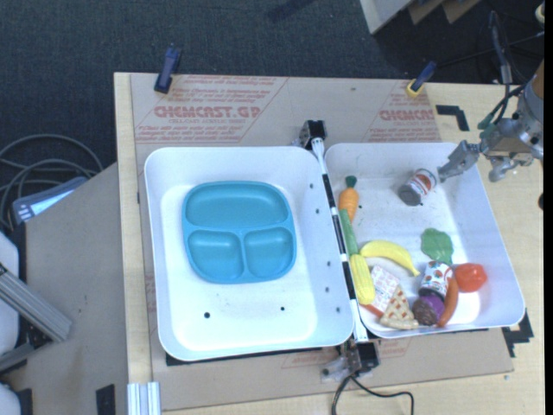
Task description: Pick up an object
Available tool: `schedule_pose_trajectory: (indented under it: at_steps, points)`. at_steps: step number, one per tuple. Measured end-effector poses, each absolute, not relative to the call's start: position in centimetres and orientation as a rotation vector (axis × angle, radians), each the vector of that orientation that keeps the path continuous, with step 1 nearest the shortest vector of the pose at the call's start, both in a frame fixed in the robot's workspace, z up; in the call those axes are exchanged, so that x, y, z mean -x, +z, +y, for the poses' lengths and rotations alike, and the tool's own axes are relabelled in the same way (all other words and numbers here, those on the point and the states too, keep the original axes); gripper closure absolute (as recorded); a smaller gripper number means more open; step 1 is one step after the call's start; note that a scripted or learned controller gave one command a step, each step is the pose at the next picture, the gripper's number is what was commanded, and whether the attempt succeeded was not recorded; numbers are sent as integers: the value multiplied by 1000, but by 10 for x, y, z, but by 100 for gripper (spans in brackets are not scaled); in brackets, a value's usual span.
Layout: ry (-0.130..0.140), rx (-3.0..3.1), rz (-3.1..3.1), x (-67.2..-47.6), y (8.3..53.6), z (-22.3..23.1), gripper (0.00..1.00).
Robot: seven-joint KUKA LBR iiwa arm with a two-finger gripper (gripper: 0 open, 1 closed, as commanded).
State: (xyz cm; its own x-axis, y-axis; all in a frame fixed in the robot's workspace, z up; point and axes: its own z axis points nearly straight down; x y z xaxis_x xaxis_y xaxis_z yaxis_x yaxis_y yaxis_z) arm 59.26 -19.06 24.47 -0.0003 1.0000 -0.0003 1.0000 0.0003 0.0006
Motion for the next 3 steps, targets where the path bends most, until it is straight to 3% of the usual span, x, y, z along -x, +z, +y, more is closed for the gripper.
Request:
schedule_pose_trajectory:
  at_steps: [1, 2, 3]
  points:
    - [-1, -2220, 2223, -642, 165, -179, 0]
    - [-2, -2223, 2225, -656, 84, -165, 0]
    - [0, -2218, 2223, -658, 95, -165, 100]
